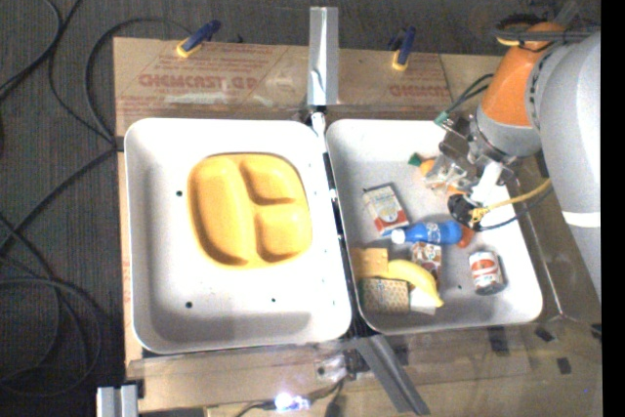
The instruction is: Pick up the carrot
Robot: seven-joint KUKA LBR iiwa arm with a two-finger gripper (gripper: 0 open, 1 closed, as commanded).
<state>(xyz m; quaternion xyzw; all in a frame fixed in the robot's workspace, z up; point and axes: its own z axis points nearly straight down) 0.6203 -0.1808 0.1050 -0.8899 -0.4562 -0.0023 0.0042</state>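
Carrot (427,165): small orange piece with a green tip, lying in the right bin (518,308), up near that bin's far wall and just left of the hand (451,173). It looks to be touching or nearly touching the hand's tip; I cannot tell which. Nothing shows it gripped.

Hand: low over the far part of the right bin, hung from the grey arm (576,132) with its orange band (508,98). Whether the hand is apart or together I cannot tell; cables and metal fittings crowd the tip.

Other things in the right bin, placed from the carrot:
- small red-and-white carton (385,207), nearer the camera and to the left
- blue bottle (430,233) lying on its side, nearer than the carton
- small red can (485,271), nearer and to the right
- banana (414,276), nearer still, below the bottle
- brown sponge (383,294), touching the banana, by the bin's near wall

Left bin (146,308): sits well to the left of the carrot and holds a yellow tray with compartments (251,208), lying flat about mid-bin.

Both bins rest on a cardboard-covered surface (225,83). Two blue-and-yellow clamps (198,38) grip its far edge.
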